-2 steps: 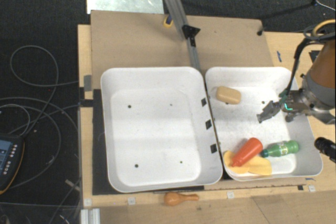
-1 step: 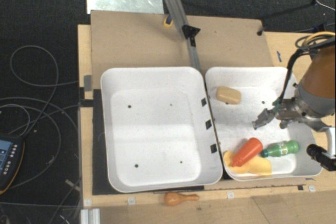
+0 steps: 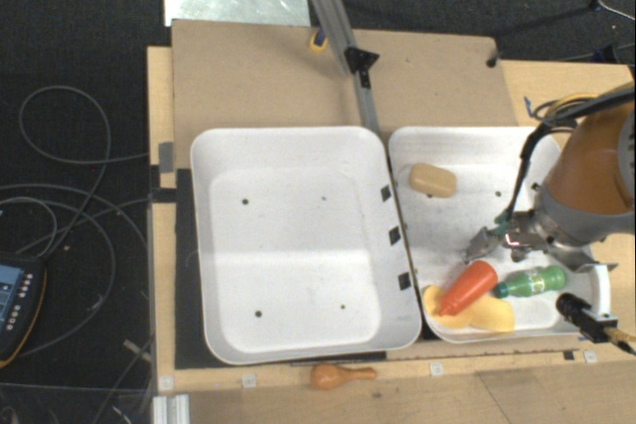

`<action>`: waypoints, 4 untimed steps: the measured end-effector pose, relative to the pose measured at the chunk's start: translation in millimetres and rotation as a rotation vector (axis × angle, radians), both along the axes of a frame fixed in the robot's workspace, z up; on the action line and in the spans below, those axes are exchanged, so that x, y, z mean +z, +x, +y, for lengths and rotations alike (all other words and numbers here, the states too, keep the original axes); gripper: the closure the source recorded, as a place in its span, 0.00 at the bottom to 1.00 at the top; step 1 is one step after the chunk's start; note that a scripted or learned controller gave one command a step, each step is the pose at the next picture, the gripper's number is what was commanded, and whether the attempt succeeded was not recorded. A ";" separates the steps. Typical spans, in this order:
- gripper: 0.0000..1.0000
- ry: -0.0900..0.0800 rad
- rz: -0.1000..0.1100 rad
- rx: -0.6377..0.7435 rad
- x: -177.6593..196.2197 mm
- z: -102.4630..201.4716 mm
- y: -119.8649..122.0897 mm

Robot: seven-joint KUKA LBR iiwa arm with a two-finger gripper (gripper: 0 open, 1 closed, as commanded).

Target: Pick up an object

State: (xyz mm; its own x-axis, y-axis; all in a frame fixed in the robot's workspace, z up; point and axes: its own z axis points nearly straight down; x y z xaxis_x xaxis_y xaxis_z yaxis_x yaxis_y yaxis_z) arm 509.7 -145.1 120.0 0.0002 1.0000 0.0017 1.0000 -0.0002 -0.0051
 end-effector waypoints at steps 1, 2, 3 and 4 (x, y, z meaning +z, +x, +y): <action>0.00 -0.001 -0.003 0.000 -31.2 0.3 -0.1; 1.00 -0.002 -0.008 0.000 -18.8 -0.1 1.3; 1.00 -0.003 -0.010 0.004 24.8 -2.8 6.0; 1.00 -0.005 -0.014 0.005 86.5 -9.8 11.5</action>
